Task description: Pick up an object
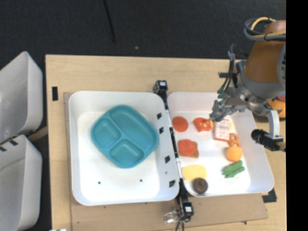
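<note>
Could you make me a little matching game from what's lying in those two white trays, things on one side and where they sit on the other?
Things:
1. teal divided plate
2. green toy vegetable
3. brown round piece
4. orange ball

Places:
A. at the near rim of the right bin, just below the yellow piece
B. alone in the left bin
C. right bin, just above the green toy vegetable
D. right bin, towards its near right corner

Pairs: 1-B, 2-D, 3-A, 4-C
</note>
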Controlling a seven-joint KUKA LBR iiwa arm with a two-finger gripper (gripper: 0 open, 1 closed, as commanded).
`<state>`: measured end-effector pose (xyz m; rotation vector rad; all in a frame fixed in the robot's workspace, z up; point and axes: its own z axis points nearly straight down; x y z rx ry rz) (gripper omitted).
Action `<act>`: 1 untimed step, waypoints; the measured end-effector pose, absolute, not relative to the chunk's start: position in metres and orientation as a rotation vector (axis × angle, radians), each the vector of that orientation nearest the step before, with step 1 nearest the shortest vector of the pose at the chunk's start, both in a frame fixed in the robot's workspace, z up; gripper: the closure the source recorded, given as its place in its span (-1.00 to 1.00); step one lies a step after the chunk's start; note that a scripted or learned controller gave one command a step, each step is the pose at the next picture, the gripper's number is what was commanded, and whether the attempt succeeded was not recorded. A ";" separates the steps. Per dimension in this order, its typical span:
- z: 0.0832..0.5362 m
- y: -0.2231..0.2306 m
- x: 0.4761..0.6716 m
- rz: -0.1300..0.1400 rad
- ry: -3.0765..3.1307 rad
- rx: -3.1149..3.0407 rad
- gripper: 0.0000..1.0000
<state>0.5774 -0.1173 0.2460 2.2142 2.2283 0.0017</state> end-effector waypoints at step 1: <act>0.245 -0.061 0.604 0.002 2.231 2.213 1.00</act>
